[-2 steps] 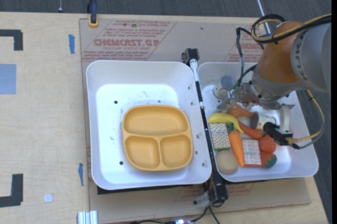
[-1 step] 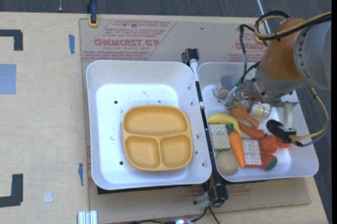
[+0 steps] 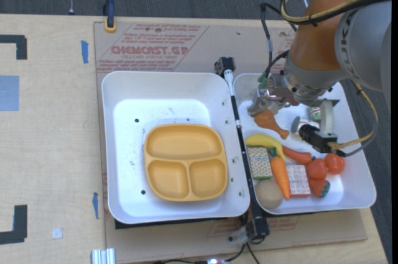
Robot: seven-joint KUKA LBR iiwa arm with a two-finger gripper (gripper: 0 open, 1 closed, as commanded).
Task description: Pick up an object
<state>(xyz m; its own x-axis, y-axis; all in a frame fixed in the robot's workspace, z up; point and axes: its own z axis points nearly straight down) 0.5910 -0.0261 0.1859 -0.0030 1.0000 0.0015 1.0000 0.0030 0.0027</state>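
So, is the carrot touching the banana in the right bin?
Touching. In the camera view the carrot's top end sits directly against the banana's lower edge, with no white bin floor showing between them.

Toys [image 3: 292,166] crowded beneath arm [image 3: 336,39]

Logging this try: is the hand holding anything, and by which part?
Cannot tell: the hand sits over the drumstick in the right bin, its grip hidden.

We see the arm [image 3: 323,39] over the right bin [image 3: 357,188], its gripper [image 3: 268,98] low above a chicken drumstick [image 3: 271,122]; a yellow divided tray [image 3: 185,161] sits in the left bin [image 3: 118,151].
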